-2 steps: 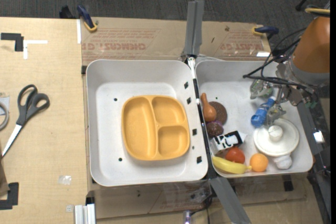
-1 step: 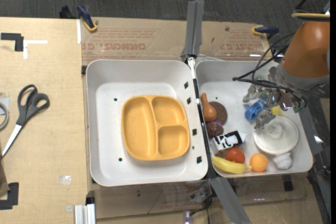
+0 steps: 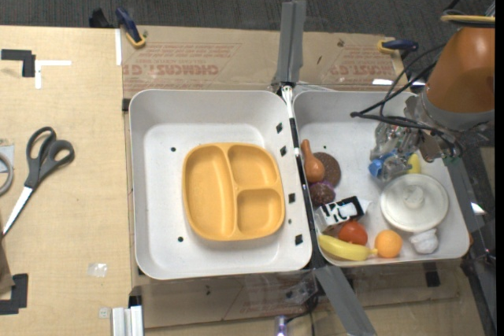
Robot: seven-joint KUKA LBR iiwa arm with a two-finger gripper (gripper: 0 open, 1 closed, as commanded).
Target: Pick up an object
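The gripper (image 3: 398, 147) hung low over the right bin (image 3: 358, 110), just above a small blue-and-yellow toy (image 3: 391, 164); how its jaws stood, I couldn't tell. That bin also held a white lidded bowl (image 3: 414, 201), banana (image 3: 345, 248), tomato (image 3: 353, 232) and orange (image 3: 388, 244). The left bin (image 3: 150, 169) held a yellow divided plate (image 3: 234, 190).

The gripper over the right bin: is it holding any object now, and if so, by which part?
It cannot be told. The gripper hangs low over the right bin, close to a small blue and yellow object, but no hold on it is clearly visible.
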